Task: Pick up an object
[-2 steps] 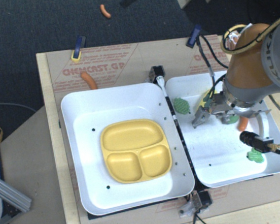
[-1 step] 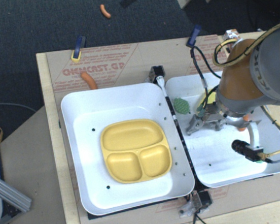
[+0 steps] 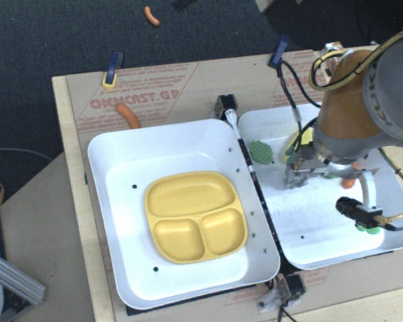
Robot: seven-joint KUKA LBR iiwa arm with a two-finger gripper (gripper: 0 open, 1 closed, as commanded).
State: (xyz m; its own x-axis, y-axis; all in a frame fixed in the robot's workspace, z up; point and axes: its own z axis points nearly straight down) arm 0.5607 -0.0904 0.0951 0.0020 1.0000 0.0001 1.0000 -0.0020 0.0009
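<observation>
Picking is not done as far as we can see: the gripper (image 3: 297, 177) hangs low in the right bin (image 3: 324, 251) near a green thing (image 3: 261, 151), the yellow tray (image 3: 194, 215) sits in the left bin (image 3: 115, 205).

Fixed overhead camera, slanted down, both bins (image 3: 112, 205) in frame
</observation>
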